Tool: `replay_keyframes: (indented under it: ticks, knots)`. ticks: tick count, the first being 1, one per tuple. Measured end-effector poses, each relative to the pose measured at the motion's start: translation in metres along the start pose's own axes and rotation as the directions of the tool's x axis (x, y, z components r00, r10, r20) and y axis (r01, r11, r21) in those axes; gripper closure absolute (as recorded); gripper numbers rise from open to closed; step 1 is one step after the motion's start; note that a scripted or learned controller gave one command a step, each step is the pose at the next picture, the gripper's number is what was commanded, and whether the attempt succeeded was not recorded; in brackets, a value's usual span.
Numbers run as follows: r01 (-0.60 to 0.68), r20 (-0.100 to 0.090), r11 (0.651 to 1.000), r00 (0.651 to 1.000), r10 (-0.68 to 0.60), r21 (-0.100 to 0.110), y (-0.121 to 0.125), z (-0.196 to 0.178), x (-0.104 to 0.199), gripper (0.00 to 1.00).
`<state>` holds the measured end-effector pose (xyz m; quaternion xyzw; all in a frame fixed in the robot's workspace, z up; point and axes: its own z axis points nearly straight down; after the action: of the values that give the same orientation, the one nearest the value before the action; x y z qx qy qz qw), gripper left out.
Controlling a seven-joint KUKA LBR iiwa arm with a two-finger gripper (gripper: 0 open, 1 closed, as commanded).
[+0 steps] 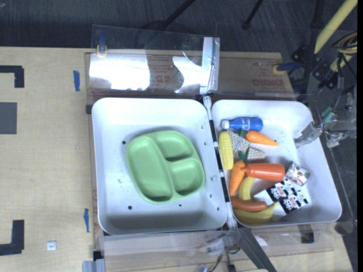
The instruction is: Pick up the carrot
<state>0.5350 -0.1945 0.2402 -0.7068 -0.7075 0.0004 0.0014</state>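
An orange carrot point(261, 139) lies in the right bin point(323, 180), just below a blue bottle point(244, 123), with its tip pointing right. A second orange, carrot-like piece point(236, 178) stands on end lower down, beside the yellow corn cob point(226, 150). My gripper point(310, 134) hangs at the right bin's far right rim, well to the right of the carrot and apart from it. Nothing is seen in its grasp.
Crowded in the right bin are a red sausage point(264, 170), a banana point(253, 209), a patterned wedge point(244, 146) and small printed boxes point(290, 192). The left bin point(108, 152) holds a green divided plate point(165, 164). A clear sheet point(153, 67) stands behind the bins.
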Motion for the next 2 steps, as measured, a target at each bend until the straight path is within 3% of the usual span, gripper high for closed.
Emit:
replay_keyframes:
  ticks: [1, 2]
  knots:
    - [0.274, 0.004, 0.962, 0.962, -0.274, -0.004, 0.065, 0.080, 0.008, 0.00]
    - [0.610, 0.009, 0.792, 0.792, -0.610, -0.006, 0.114, 0.081, 0.038, 0.00]
